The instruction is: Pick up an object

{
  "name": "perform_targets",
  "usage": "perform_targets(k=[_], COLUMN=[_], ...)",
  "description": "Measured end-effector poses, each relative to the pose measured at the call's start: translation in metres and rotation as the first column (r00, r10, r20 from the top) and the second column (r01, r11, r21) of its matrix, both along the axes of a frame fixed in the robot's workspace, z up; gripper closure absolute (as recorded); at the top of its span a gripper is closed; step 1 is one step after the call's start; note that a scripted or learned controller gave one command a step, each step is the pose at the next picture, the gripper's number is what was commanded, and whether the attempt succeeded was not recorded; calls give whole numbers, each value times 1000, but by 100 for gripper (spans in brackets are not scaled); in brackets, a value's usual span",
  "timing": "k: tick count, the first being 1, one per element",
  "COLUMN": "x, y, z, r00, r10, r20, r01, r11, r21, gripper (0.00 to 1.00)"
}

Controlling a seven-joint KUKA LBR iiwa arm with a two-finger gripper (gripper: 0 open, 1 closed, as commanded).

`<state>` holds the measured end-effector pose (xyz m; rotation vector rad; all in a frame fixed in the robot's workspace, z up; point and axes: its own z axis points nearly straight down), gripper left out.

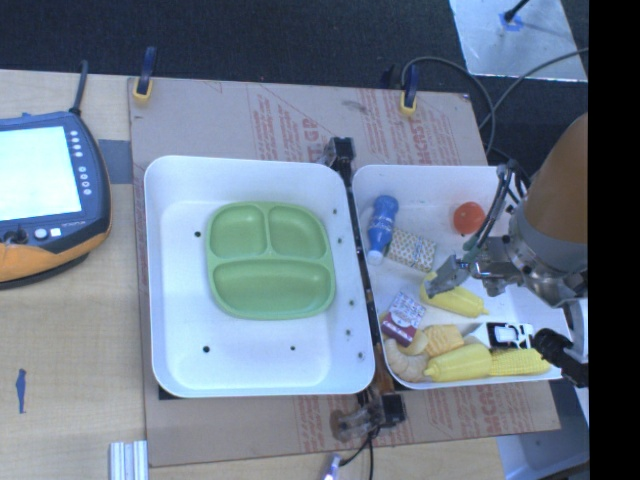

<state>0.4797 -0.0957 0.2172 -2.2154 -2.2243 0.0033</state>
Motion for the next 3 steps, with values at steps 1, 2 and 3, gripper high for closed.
perform_targets(k=[1,2,3], x=[45,47,106], y=[-40,-41,36], z=[-116,-105,-25], r00=[1000,1000,1000], r10=[1,4,1], r20=[-2,-1,1], r01=[-1,-4,-1], r11=[1000,1000,1000], r21=[0,-2,1], gripper=[0,100,100])
